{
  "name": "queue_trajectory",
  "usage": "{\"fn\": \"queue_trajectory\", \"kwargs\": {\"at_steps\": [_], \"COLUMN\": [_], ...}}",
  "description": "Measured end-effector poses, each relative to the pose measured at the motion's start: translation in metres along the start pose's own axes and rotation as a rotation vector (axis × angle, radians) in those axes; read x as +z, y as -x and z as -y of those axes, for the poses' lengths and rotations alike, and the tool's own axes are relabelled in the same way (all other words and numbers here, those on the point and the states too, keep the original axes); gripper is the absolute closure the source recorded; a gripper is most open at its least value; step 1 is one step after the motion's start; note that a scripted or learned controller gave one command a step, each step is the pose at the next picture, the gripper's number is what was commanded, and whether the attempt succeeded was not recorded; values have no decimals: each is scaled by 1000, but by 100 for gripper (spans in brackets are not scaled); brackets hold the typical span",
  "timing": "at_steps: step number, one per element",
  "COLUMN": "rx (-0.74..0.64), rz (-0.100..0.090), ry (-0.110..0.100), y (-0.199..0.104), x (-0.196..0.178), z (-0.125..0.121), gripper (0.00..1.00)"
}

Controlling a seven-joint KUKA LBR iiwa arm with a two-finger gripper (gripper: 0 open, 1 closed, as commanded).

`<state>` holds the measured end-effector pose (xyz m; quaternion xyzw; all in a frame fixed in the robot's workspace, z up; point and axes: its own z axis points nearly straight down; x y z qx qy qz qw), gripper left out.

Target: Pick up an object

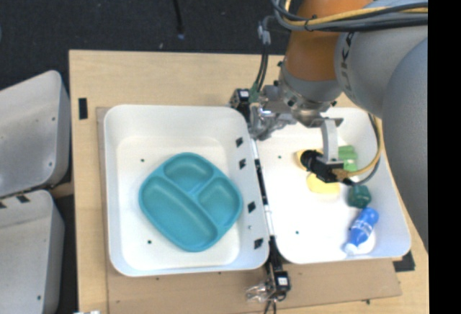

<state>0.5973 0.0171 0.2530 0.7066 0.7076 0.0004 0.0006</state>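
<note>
- Camera view: gripper [268, 117] poised low at the upper-left corner of the right bin [302, 237], beside the divider; cannot tell whether spread or closed.
- Clustered toward that bin's right side, apart from the gripper: green block [348, 156], yellow piece [324, 186], dark green piece [359, 196], blue-and-white bottle [360, 230].
- Lying flat in the left bin [115, 161]: teal divided plate [189, 201].

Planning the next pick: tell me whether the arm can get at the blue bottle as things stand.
Probably yes. The blue bottle lies uncovered near the right bin's front wall, apart from the dark green object, and the arm hangs over that same bin. The wall may crowd a grasp.
</note>
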Motion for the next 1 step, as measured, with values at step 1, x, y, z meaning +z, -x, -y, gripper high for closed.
{"fn": "queue_trajectory", "kwargs": {"at_steps": [1], "rx": [-1], "rz": [1], "ry": [1], "y": [-49], "x": [15], "z": [-16], "gripper": [100]}}
